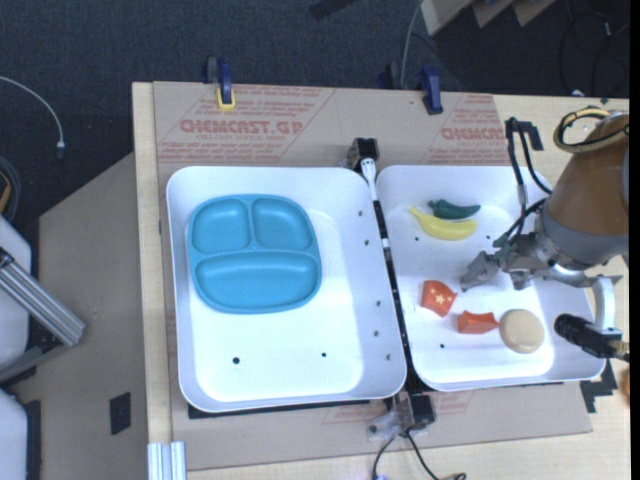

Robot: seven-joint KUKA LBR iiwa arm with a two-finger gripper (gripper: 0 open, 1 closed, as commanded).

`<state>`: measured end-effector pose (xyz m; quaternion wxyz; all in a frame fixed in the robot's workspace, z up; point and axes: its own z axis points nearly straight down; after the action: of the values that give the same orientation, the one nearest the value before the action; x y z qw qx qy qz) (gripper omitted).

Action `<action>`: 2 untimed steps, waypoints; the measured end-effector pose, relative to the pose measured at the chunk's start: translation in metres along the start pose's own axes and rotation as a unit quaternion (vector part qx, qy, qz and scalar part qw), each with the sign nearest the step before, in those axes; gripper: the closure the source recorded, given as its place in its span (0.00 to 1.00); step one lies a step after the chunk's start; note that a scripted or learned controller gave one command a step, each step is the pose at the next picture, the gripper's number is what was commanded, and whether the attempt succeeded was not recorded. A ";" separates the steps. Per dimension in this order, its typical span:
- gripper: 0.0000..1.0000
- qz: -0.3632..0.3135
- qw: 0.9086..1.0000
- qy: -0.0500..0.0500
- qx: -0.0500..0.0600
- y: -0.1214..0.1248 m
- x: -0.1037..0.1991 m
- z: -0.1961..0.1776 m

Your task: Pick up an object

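Hovering fingers [478, 271], state unclear, above small red-orange block [437, 297] with pale mark, right bin [560, 368].

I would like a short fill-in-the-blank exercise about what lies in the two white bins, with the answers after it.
1. The blue divided plate lies in the ____ bin.
2. The yellow banana lies right beside a dark ____ item.
3. The gripper hangs over the ____ bin.
4. The plate has ____ compartments.

Answers: left; green; right; three
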<state>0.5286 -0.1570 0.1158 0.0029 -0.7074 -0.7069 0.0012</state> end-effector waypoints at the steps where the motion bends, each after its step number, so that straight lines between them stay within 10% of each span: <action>1: 1.00 0.000 1.000 -0.002 -0.004 0.002 -0.001 -0.013; 2: 1.00 0.000 1.000 -0.003 -0.006 0.000 -0.007 -0.075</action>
<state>0.5286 -0.1644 0.1910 -0.0033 -0.7072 -0.7071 -0.0013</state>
